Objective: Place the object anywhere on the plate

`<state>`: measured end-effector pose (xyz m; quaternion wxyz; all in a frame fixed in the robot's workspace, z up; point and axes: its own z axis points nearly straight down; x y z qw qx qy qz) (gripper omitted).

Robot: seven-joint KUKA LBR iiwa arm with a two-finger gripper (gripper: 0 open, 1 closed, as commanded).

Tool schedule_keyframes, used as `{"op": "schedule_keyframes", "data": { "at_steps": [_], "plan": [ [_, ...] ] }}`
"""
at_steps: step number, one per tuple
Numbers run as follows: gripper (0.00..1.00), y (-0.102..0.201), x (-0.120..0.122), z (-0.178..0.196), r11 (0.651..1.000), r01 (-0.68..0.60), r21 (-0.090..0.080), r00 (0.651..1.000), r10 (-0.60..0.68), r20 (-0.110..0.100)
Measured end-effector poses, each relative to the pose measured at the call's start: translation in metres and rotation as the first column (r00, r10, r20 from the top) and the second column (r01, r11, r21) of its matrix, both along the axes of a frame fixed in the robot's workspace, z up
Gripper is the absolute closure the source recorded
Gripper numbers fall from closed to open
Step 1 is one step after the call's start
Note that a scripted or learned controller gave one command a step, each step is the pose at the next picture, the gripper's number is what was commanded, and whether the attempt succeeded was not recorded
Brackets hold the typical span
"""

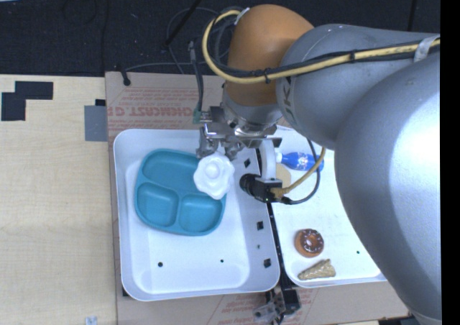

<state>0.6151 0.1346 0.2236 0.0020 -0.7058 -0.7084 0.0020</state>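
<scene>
Camera view, fixed above the bench, looks down at a slant on two white bins; in the left bin [144, 266] a blue plate [175, 194] with three compartments is seen, and in the right bin [345, 259] a small brown doughnut [310, 242], a cone-shaped piece [318, 269] and a blue object [302, 162] are placed. The gripper [215, 149] is positioned over the right edge of the plate, just under the grey wrist of the arm [345, 101]; a white, lumpy object [213, 176] is seen directly below it, overlapping the plate's right rim. Whether the fingers are spread or pressed together cannot be told, because they are covered by the wrist and by the white object itself; so it cannot be said if the object is pinched or is already resting on the plate. The task is judged to be near its end; the object has been brought to the plate, but it sits at the edge. What is left is probably the release and the withdrawing of the arm.
</scene>
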Motion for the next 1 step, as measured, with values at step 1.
{"op": "schedule_keyframes", "data": {
  "at_steps": [1],
  "plan": [
    [1.00,0.0547,-0.0061,0.0111,1.000,-0.002,0.001,1.000,0.002,0.003]
  ]
}}
